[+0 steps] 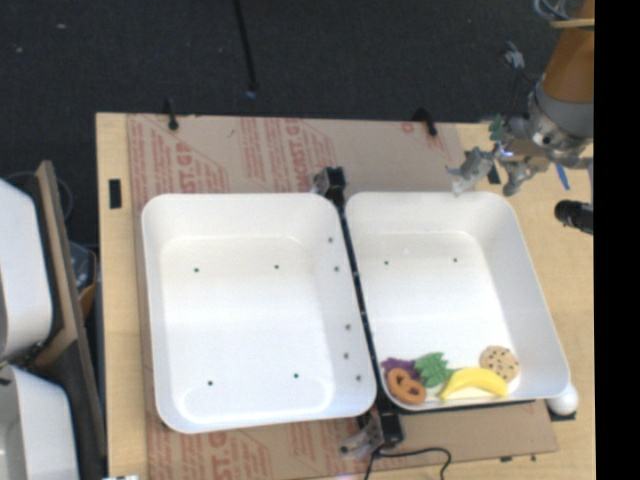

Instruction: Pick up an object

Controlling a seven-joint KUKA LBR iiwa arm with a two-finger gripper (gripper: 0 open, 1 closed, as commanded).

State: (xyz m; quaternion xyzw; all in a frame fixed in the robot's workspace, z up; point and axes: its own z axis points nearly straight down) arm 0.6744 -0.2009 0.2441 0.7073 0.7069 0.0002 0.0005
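Observation:
Several toy foods lie along the near edge of the right bin (520, 258): a brown pretzel (405, 387), a purple piece (396, 367), a green leafy piece (433, 368), a yellow banana (472, 383) and a chocolate-chip cookie (499, 363). My gripper (489, 175) hangs at the far right corner of that bin, just over its back rim and far from the foods. It is open, with nothing between its spread fingers (464, 175). The orange band of the arm (572, 68) rises above it.
The left bin (160, 268) shares a middle rim with the right one, and black clips (331, 181) sit at the ends of that seam. Both bins rest on a cardboard sheet (230, 153). White boxes (20, 268) stand at the left.

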